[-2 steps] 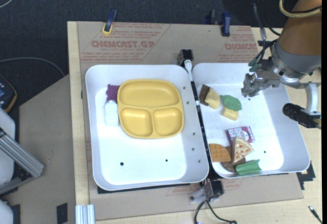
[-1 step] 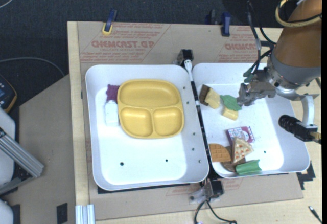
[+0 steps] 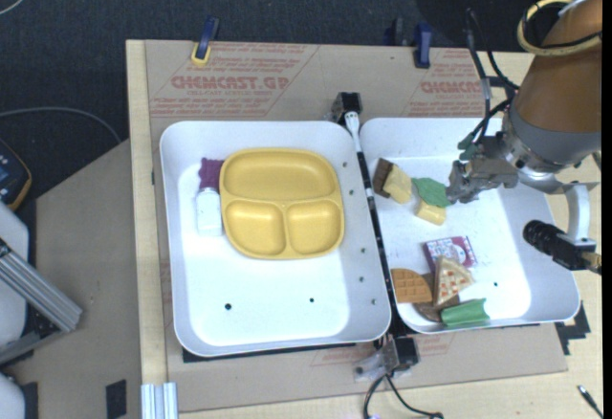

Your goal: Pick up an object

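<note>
My gripper (image 3: 463,187) hangs low over the right bin (image 3: 535,307), its tip just right of a green piece (image 3: 431,190) and a small yellow piece (image 3: 430,211). A yellow and brown cheese-like chunk (image 3: 392,182) lies left of those. Nearer the front sit a purple packet (image 3: 451,248), a pizza slice toy (image 3: 449,281), a waffle-like brown piece (image 3: 411,286) and a green block (image 3: 465,314). Nothing shows between the fingers.
The left bin (image 3: 191,312) holds a yellow divided plate (image 3: 282,202), with a purple item (image 3: 209,173) and a white bottle (image 3: 207,212) at its left side. A black divider clip (image 3: 348,107) sits between the bins. The arm's orange band (image 3: 564,82) looms at right.
</note>
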Tool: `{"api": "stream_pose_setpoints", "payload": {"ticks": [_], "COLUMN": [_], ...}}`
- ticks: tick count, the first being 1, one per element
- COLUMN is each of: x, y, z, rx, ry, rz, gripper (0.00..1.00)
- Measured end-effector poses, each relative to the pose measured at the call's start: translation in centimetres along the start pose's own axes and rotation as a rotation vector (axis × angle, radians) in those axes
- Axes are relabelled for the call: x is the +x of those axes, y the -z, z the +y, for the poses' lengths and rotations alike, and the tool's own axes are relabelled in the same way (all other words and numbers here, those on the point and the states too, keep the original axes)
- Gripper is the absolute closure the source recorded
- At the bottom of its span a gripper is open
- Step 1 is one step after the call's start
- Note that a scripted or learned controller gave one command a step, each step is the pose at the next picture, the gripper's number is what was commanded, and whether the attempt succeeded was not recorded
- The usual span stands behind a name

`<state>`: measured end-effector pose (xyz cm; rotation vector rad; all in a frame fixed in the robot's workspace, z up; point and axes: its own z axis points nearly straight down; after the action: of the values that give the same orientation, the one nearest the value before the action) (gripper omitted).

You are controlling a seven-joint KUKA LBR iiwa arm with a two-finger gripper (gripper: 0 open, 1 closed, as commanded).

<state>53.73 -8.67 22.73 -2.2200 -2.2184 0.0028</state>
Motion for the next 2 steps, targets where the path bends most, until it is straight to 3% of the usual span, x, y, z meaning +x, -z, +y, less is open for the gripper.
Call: {"api": "stream_pose_setpoints", "payload": {"ticks": [1, 2], "x": [0.5, -0.3], "y": [-1.3, 0.5], "z": [0.8, 1.1], "rx": [0.001, -0.007], "ry": [0.001, 0.0], "rz": [0.0, -0.002], "gripper": [1.0, 1.0]}}
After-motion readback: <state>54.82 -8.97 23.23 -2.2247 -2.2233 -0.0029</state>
